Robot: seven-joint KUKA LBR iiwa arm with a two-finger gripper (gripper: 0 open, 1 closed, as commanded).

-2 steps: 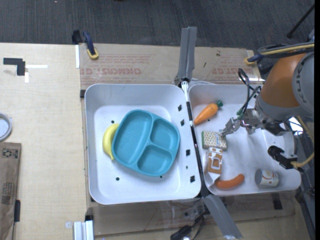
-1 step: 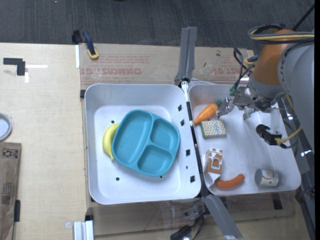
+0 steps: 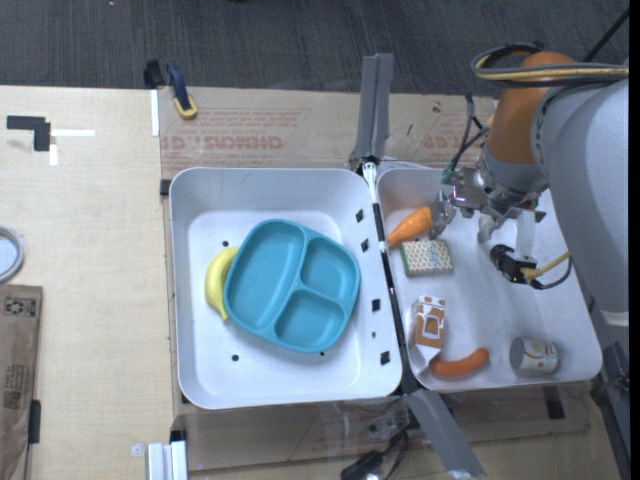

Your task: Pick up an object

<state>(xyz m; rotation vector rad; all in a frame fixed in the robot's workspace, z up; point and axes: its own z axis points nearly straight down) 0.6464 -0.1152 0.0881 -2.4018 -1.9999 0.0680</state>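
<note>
In the right-hand bin [image 3: 560, 298], near its far wall, the pincer [image 3: 462, 211] hangs low just beside the carrot [image 3: 410, 226], whose fat end lies closest to it. How far the pincer stands open I cannot tell from this slanted view, and nothing shows between its tips, so I judge it holds nothing and the step in hand is the approach, with no grasp made yet. The carrot lies flat on the bin floor at the far-left corner, its long axis running on a diagonal: the thick end points up and right toward the pincer, the thin end down and left toward the wall shared with the left bin [image 3: 190, 268]. A speckled sponge block [image 3: 427, 257] sits just beside it, nearer the camera. The next move likely calls for shifting left over the carrot's middle, turning the tips across that diagonal, and coming down without catching the block.
</note>
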